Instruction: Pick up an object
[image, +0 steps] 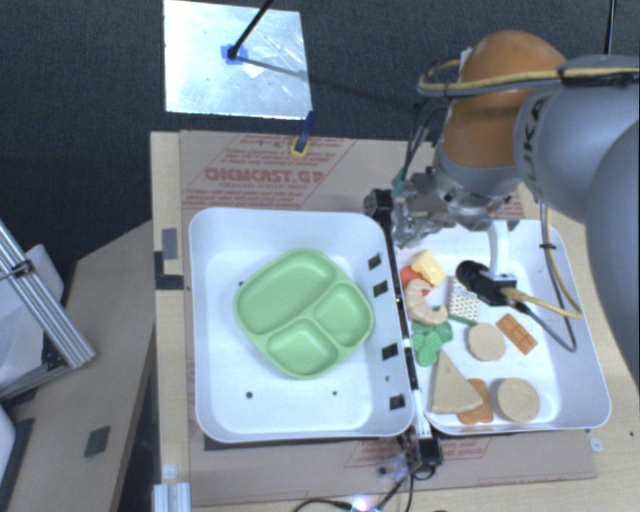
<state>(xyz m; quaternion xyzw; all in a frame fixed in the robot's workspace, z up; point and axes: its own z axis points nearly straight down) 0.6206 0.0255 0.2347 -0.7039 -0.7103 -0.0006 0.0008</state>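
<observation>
In the right bin (590, 395), toward its ten o'clock corner, lies a yellow wedge (428, 267). The gripper (408, 222) hangs at the wedge's eleven o'clock; its opening I cannot tell. Likely approach step: next, descend squarely over one piece.

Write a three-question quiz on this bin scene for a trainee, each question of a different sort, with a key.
1. True or false: the green tray lies in the left bin.
2. Which bin holds the food pieces? A) left B) right C) both
3. Fill in: the arm's orange band is above the ___ bin.

Key:
1. True; it sits alone there.
2. B; the pieces, such as the yellow wedge and the round biscuit, lie in the right bin.
3. Right.
</observation>
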